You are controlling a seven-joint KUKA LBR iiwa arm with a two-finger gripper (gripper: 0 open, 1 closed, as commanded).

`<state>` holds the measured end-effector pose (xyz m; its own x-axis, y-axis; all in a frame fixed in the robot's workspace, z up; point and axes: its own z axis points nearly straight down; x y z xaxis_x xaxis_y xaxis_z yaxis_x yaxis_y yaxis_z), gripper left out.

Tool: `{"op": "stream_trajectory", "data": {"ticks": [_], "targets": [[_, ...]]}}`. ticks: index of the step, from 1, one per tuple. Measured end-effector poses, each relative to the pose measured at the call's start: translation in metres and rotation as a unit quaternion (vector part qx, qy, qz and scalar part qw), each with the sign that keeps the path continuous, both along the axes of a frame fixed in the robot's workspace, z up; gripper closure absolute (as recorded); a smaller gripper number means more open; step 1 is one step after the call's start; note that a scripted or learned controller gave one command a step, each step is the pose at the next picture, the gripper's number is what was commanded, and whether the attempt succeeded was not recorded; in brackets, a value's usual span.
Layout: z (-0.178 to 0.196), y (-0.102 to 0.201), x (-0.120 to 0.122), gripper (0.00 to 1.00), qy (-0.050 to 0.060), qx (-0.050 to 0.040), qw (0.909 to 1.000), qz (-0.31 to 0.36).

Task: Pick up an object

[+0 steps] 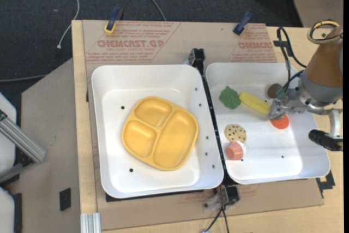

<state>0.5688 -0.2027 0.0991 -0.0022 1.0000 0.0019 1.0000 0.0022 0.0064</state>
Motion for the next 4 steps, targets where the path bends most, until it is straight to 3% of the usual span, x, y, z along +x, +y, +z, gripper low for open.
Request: {"op": "stream_trajectory", "data": {"ticks": [2, 3, 4], "targets": [[0.121, 0.010, 0.005, 1.00, 0.000, -0.0020, 1.0000, 0.000], [0.145, 0.010, 0.006, 1.00, 0.001, -0.0019, 1.0000, 0.000], [0.152, 0.059, 0.000, 1.00, 0.004, 0.0006, 1.0000, 0.002]]}}
